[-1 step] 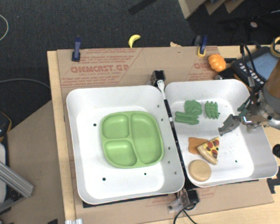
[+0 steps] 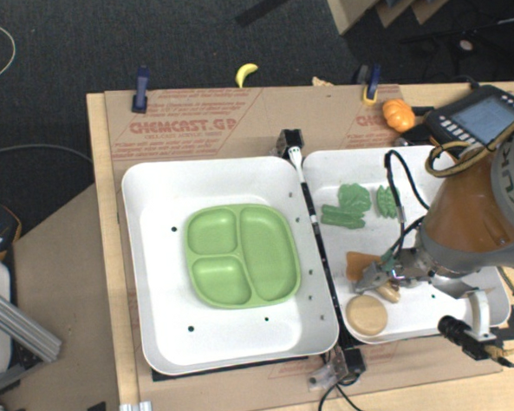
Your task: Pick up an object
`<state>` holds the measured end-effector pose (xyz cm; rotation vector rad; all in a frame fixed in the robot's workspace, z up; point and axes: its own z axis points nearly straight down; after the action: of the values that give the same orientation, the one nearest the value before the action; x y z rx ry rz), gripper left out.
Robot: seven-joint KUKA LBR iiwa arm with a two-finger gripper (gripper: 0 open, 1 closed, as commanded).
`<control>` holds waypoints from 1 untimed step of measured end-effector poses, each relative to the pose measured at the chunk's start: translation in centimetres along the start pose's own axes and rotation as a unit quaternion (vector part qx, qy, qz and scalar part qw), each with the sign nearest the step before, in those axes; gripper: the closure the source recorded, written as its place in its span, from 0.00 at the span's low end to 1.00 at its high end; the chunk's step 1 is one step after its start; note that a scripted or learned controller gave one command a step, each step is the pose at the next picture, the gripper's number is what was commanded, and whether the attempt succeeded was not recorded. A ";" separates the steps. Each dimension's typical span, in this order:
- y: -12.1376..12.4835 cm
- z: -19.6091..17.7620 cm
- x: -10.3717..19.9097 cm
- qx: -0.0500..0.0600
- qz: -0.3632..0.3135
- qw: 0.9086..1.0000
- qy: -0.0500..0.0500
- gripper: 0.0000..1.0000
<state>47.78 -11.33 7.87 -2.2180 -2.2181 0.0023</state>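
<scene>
Round tan disc [image 2: 366, 315] lies at the near edge of the right bin [image 2: 472, 313], just below the gripper [image 2: 379, 276], apart from its tips. A brown wedge-shaped piece [image 2: 361, 262] sits just left of the gripper, touching or nearly so; whether the jaws are spread or closed cannot be made out. Farther back lie green leafy pieces [image 2: 348, 205]. In the left bin [image 2: 155, 250] rests a green divided plate [image 2: 242, 255]

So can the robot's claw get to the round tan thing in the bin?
Probably yes. The claw hangs just above the round tan thing in the right bin, and nothing lies on top of it. A small tan piece sits close beside it, which might get bumped.
</scene>
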 end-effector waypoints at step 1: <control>0.2 -1.7 -0.2 -0.004 0.001 1.000 -0.002 1.00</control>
<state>47.96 -11.58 9.56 -2.2262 -2.2219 -0.0024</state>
